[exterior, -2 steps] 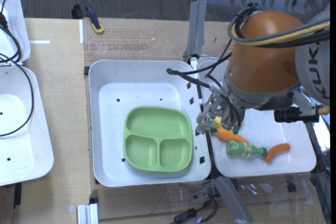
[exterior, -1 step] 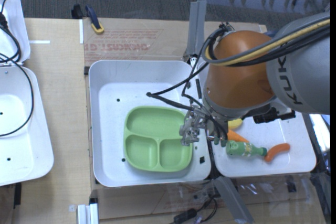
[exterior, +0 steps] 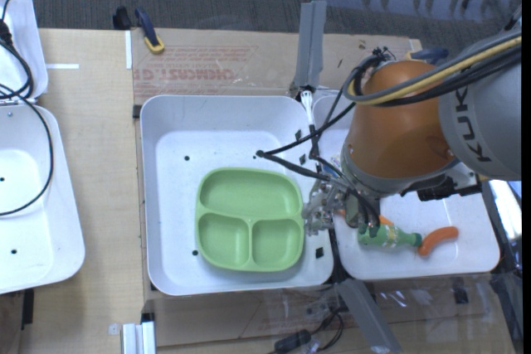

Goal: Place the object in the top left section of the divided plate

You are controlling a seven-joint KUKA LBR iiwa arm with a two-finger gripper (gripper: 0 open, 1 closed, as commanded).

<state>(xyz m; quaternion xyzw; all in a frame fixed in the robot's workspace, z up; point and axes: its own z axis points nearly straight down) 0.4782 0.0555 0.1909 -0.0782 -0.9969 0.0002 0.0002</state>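
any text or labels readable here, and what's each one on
"KU", the visible start of a brand name, in dark letters on the grey arm.
Red print on the cardboard sheet behind the left bin, upside down and faded, too blurred to read.
The label on the green bottle in the right bin is too small to read.

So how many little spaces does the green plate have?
3. The green plate has one long section across its far side and two smaller sections side by side nearer the camera, left and right.
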